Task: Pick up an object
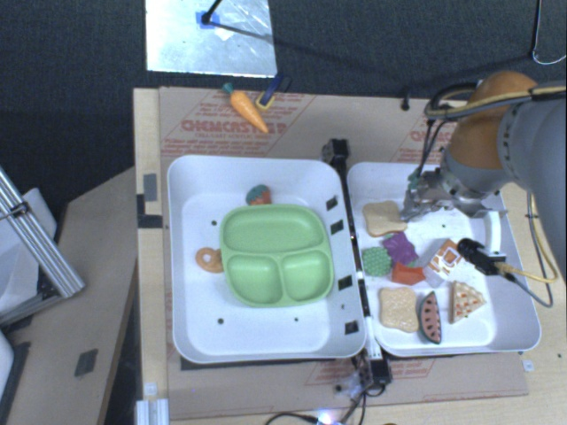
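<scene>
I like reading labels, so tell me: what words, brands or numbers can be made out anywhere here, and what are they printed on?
"CHEMCAST": red print on the brown cardboard sheet under the two white bins, above the left bin.
More red print on the same sheet, upper right and along the bottom edge: too blurred to read.

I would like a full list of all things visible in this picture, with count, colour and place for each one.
divided plate: 1, light green, middle of left bin
pretzel: 1, tan, left bin, left of plate
small round toy: 1, teal and red, left bin, behind plate
carrot: 1, orange, on bench behind left bin
bread slices: 2, tan, right bin
watermelon slice: 1, red and dark, right bin front
pizza slice: 1, right bin front
purple toy: 1, right bin middle
green waffle-like toy: 1, right bin
bins: 2, white
gripper: 1, grey, over right bin
</scene>
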